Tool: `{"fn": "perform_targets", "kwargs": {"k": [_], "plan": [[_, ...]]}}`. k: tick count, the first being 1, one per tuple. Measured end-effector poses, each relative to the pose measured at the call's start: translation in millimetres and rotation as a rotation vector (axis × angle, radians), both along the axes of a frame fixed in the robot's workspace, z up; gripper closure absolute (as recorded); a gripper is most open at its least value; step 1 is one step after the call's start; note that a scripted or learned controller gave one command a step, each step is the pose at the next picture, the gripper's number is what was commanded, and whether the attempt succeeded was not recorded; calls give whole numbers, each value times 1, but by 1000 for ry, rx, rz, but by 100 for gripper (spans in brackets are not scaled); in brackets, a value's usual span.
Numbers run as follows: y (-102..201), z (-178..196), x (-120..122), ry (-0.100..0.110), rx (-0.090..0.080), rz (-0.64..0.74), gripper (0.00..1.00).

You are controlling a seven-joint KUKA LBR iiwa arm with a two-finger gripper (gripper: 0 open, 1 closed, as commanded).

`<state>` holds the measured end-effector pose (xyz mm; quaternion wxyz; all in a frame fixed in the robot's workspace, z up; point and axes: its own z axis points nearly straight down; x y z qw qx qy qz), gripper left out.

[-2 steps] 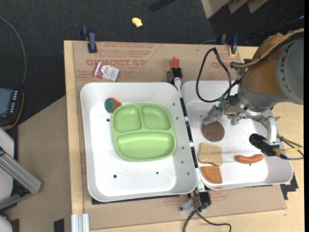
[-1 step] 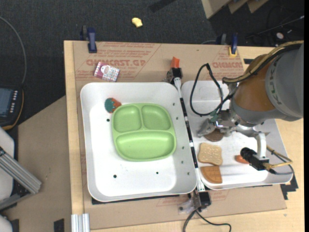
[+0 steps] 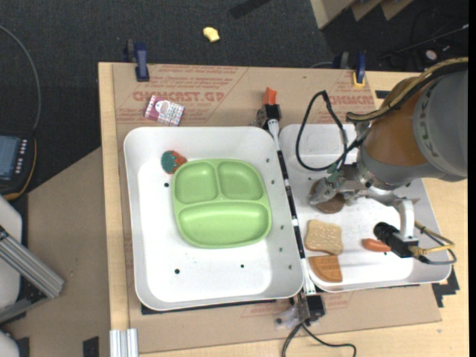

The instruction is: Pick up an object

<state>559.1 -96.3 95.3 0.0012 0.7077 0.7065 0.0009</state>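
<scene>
Lying in the right bin (image 3: pixel 428 199), 4 candidate objects are seen: a tan, bread-like slice (image 3: pixel 324 236) near the bin's left wall, an orange-brown rounded piece (image 3: pixel 326 268) just below it at the front edge, a small orange carrot-shaped item (image 3: pixel 372 245) to the right, and a brownish object (image 3: pixel 327 198) directly beneath the end effector (image 3: pixel 332 187). The brownish object is judged the likely target; it looks small and light, probably rigid plastic, so its smooth surface may slip, and a grasp across its narrow width would suit best. Whether the end effector is open or closed cannot be told, since the wrist and cables cover it. The grey arm (image 3: pixel 424 136) is seen reaching in from the right. In the left bin (image 3: pixel 141 222), a green 3-compartment plate (image 3: pixel 221 203) is seen, with a small red-and-green item (image 3: pixel 173 161) at its upper left corner. Both bins are carried by the bench (image 3: pixel 119 125).
</scene>
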Motion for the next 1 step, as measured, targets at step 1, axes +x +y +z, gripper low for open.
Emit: {"fn": "perform_targets", "kwargs": {"k": [1], "plan": [[66, 96, 24, -9, 1, 10, 100]]}}
